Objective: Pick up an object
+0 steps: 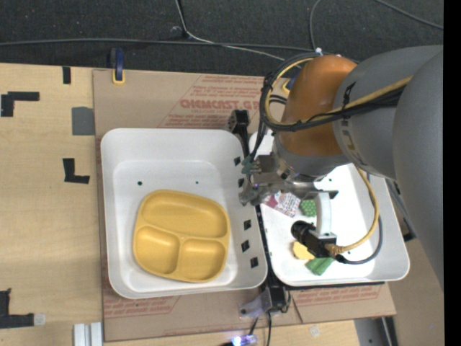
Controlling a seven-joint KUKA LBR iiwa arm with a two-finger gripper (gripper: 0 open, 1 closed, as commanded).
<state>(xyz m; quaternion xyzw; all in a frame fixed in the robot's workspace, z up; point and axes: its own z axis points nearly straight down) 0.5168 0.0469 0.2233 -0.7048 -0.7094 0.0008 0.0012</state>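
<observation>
Gripper (253,184) over 9 o'clock wall of right bin (374,265); open or closed, can't tell. Pink-patterned packet (286,205) just beside gripper, at its 4 o'clock. Yellow piece (300,251) and green piece (317,266) near bin's 6 o'clock. Yellow divided plate (180,236) in left bin (115,150).

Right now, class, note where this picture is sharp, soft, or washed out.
Camera view: the yellow plate is sharp and evenly lit; the grey arm looms large and soft; the right bin floor glares near white.
</observation>
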